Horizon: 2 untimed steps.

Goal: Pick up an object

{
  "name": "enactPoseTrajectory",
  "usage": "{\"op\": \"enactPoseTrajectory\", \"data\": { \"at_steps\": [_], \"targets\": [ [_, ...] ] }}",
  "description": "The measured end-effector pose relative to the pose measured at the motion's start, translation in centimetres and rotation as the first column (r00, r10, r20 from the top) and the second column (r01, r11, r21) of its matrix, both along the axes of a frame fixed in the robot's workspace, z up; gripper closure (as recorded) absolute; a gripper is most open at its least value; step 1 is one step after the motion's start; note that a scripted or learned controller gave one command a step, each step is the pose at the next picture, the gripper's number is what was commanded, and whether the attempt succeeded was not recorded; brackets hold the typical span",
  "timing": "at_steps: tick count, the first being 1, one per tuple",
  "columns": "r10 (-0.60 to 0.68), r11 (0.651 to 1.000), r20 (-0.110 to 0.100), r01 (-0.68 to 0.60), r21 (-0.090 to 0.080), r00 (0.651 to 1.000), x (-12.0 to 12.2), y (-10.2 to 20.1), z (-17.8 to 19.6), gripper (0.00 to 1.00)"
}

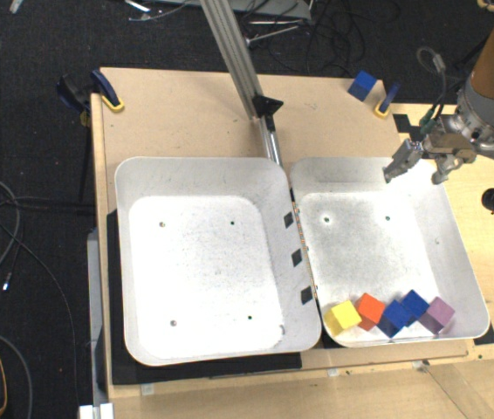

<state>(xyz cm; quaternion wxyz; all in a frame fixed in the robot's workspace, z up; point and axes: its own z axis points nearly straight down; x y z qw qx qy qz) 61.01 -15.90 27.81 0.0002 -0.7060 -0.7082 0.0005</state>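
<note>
Yellow block (344, 317), orange block (370, 309), blue block (403, 312) and purple block (437, 314) clustered along the lower edge of the right bin (378, 234), lower right of frame. Gripper (421, 169) at upper right, above that bin's far rim, fingers spread, pinching nothing. Left bin (199, 260) just beside.

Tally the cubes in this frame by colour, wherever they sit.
yellow cube in the right bin: 1
orange cube in the right bin: 1
blue cubes, right bin and bench top: 2
purple cube in the right bin: 1
Total: 5
</note>
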Motion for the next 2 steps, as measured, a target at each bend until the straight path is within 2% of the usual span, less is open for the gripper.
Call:
{"op": "enactPoseTrajectory", "data": {
  "at_steps": [1,2],
  "targets": [
    [0.001,1.000,-0.003,-0.001,0.001,1.000,2.0,0.1,-4.1,0.00],
    [-0.003,1.000,-0.008,0.003,0.004,1.000,-4.2,4.2,-7.8,0.00]
  ]
}}
